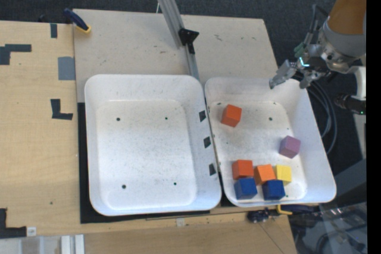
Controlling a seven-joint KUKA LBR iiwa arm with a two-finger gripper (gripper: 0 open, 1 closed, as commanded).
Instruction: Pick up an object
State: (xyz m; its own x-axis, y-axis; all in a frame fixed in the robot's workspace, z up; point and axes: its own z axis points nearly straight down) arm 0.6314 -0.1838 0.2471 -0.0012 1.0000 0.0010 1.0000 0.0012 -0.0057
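Orange cube (231, 115), small, rigid and probably light, sits alone at eleven o'clock in the right white bin (314, 146); flat opposite faces suit pinching. End effector (290, 75) hovers at one o'clock, grip state unclear.

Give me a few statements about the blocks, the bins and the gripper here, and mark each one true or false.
1. All the blocks lie in the right bin. True.
2. The purple block touches the yellow block. False: they lie apart.
3. The gripper is above the right bin's far right corner. True.
4. The lone orange block lies in the left bin. False: it lies in the right bin.
5. Two blue blocks sit along the near edge. True.
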